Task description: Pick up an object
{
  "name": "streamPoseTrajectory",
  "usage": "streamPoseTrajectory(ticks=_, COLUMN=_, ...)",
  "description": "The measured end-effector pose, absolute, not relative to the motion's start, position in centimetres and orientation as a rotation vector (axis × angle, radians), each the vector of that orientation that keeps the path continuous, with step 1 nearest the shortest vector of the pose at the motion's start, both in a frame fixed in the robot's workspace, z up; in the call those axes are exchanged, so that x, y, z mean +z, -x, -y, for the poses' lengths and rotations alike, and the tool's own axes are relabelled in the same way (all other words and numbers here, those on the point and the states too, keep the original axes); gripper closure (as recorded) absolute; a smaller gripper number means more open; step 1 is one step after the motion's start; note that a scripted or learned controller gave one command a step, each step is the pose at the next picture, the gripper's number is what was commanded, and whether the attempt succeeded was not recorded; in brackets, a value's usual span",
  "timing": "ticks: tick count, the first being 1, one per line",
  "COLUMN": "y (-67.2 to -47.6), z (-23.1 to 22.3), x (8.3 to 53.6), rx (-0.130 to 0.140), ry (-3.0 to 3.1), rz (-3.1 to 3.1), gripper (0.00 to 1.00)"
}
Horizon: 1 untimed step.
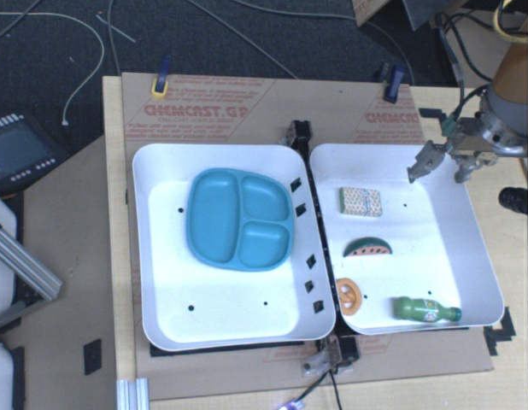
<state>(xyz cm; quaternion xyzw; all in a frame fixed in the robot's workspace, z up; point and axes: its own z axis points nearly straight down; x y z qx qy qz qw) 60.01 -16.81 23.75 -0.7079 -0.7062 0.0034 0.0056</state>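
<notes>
Grey two-finger gripper is hovering with jaws spread wide and holding nothing over the right white bin's far right corner, well apart from the small patterned packet lying far-left inside.

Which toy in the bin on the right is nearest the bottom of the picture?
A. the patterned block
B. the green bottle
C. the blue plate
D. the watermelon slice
B: the green bottle lies on its side lowest in the right bin, below the watermelon slice and patterned block.
</notes>
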Motion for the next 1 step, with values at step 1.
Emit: streamPoseTrajectory(ticks=1, y=-60.25, z=16.78, x=24.41, rx=0.000, ry=2.220, rz=2.221, gripper=0.00)
